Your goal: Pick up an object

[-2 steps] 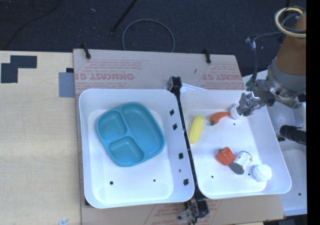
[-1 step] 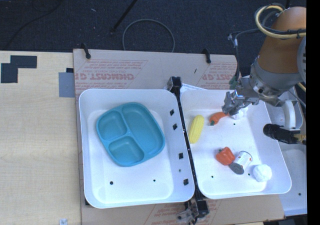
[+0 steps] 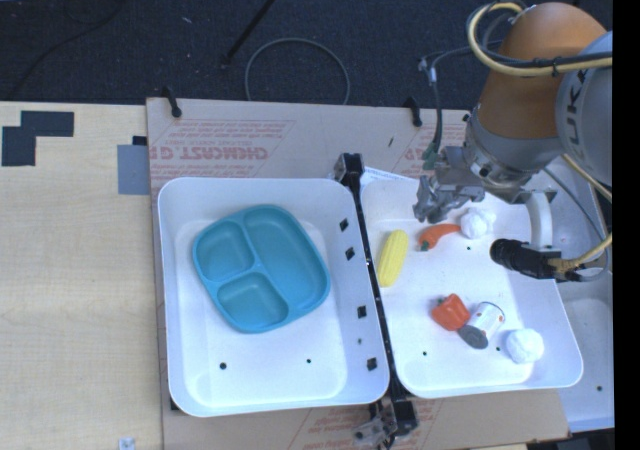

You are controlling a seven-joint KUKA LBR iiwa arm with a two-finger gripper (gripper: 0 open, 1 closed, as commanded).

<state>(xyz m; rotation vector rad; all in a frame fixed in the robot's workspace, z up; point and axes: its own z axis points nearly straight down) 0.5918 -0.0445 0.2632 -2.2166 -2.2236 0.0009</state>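
Now | gripper (image 3: 437,206) aperture unclear | carrot (image 3: 438,234) just below, right bin (image 3: 560,363)

Red mirrored print on cardboard sheet (image 3: 262,146) under bins, roughly "CHEMCRZT"; "KU" on arm (image 3: 590,118).

blue divided plate (image 3: 261,267) in left white bin (image 3: 190,358); cardboard sheet (image 3: 250,143) beneath

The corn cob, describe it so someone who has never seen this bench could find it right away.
Look at the right bin of the two white bins. The corn cob lies near its left wall, beside the black divider between the bins. It is the one yellow, oblong thing there; the carrot to its right is smaller and orange.
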